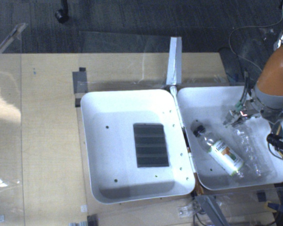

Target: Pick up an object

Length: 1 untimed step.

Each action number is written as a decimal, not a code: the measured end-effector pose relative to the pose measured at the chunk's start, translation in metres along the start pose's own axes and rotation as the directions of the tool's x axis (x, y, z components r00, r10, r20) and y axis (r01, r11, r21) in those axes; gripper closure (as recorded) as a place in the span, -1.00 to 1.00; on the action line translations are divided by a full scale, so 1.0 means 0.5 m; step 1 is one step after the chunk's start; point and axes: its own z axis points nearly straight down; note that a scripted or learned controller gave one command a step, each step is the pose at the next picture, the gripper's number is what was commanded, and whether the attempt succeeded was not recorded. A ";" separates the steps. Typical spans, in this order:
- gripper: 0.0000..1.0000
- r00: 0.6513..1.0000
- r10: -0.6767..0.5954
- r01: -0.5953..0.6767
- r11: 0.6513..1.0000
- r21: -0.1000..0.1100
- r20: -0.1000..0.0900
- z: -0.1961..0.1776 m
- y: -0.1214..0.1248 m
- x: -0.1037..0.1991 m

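Over the right bin, gripper is hovering, finger state unclear; slick bottle risks rolling away.

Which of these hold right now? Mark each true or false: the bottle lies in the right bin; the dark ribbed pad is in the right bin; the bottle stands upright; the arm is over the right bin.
1. The bottle lies in the right bin. True.
2. The dark ribbed pad is in the right bin. False: it lies in the left bin.
3. The bottle stands upright. False: it lies on its side, dark cap toward the divider.
4. The arm is over the right bin. True.
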 end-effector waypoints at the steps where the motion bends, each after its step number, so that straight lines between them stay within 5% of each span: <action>1: 1.00 0.996 -0.091 0.091 0.996 -0.021 0.010 -0.081 -0.056 0.102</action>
